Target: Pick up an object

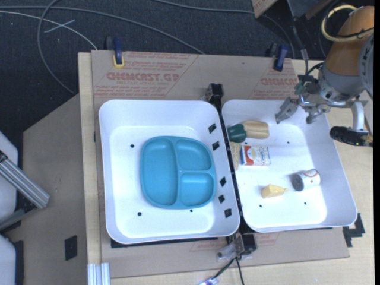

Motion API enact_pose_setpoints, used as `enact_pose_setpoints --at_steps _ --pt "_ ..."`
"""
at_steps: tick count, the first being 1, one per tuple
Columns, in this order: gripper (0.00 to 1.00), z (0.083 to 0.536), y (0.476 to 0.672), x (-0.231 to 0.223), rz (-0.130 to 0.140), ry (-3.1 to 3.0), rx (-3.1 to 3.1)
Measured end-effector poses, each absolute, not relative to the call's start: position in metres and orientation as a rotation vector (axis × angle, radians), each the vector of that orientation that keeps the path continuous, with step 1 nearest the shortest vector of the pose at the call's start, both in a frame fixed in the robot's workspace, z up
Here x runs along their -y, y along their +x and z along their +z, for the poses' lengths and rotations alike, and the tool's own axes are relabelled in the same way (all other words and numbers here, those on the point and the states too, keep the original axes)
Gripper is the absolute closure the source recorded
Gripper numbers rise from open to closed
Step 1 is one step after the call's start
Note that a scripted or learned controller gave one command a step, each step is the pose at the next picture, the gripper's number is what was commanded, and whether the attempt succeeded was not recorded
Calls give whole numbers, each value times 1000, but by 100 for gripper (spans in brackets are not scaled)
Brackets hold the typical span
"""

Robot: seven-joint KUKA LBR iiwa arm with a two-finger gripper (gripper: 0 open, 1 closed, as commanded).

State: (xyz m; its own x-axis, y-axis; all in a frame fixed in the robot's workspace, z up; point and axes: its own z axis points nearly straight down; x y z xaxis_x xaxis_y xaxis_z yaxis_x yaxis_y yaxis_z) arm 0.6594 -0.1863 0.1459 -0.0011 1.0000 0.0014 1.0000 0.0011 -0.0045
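The right bin (332, 177) holds a beige bottle with a green cap (249, 130) lying at its back left. A red and white packet (254, 155) lies flat just in front of the bottle. Nearer the front are a yellow wedge (273, 190) and a small grey and white cylinder (304, 179). My gripper (295, 115) hangs over the bin's back edge, to the right of the bottle and apart from it. It is open, with nothing between its spread fingers (279, 115).
The left bin (119, 129) bears a blue divided plate (177, 172). A black divider with clips (221, 153) runs between the bins. Blue clamps (118, 51) hold the cardboard base at the back.
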Motion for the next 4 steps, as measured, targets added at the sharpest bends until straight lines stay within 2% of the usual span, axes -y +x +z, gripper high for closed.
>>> enact_pose_setpoints --at_steps 1,2,3,4 --pt "0 99 657 177 2 -2218 2220" --pt "100 112 658 177 -2 -2219 2224" --pt "100 163 650 182 -2 -2223 2222" --pt "100 206 650 182 -3 -2223 2225"
